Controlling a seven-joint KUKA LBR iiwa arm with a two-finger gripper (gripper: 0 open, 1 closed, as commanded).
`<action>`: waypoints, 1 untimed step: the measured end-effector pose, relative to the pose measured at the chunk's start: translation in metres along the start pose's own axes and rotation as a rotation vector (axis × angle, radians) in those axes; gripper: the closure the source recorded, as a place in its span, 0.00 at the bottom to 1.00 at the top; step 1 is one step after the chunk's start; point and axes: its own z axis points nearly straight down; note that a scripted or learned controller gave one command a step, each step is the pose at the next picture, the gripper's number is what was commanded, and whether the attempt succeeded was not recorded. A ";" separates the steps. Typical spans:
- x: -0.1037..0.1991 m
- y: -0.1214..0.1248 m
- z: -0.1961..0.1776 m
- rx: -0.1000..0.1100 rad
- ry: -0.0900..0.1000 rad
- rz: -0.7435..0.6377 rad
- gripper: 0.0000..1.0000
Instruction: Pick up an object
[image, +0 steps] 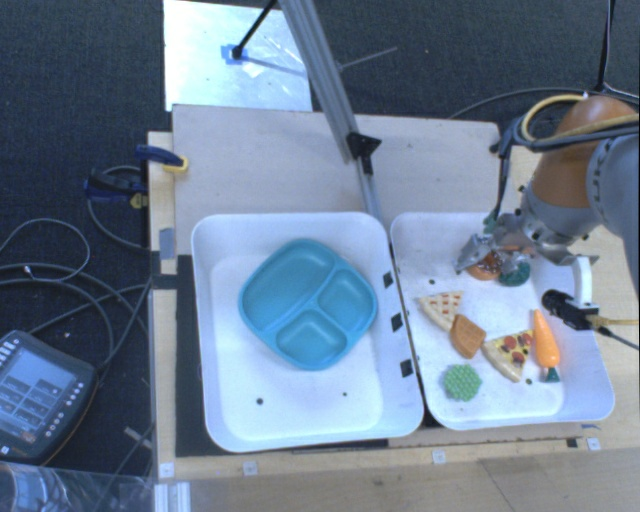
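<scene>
bench (270, 165): plain tan board, carries both bins side by side, so that's 1 bench, 2 bins.
left bin (225, 400): white and shallow, just one thing in it.
right bin (585, 395): same kind of bin, this is where all the toy food sits and where the arm is working.
arm (600, 165): 1 grey arm with the orange band, reaching in from the right and down over the far end of the right bin.
plate (308, 316): 1 teal divided plate with three compartments, flat in the middle of the left bin.
gripper (492, 252): low at the far end of the right bin, right on top of an orange-and-teal toy (500, 268) that looks like the target. Honestly can't tell if the fingers are wide or closed from this angle, or if they have anything.
pizza slices: 2 of them, one (441, 306) near the bin's left wall, one (510, 352) nearer the front.
carrot (545, 342): 1, lying just beside the second slice.
brown piece (466, 335): 1, bread or nugget maybe, touching the first slice.
green round thing (462, 382): 1, bumpy, near the front.
tip for the grab: I'd guess it pays to get centred over the toy and close fully before lifting, since it's small and could squirt out sideways.
</scene>
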 end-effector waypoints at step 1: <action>0.000 0.002 -0.014 -0.008 -0.001 0.001 1.00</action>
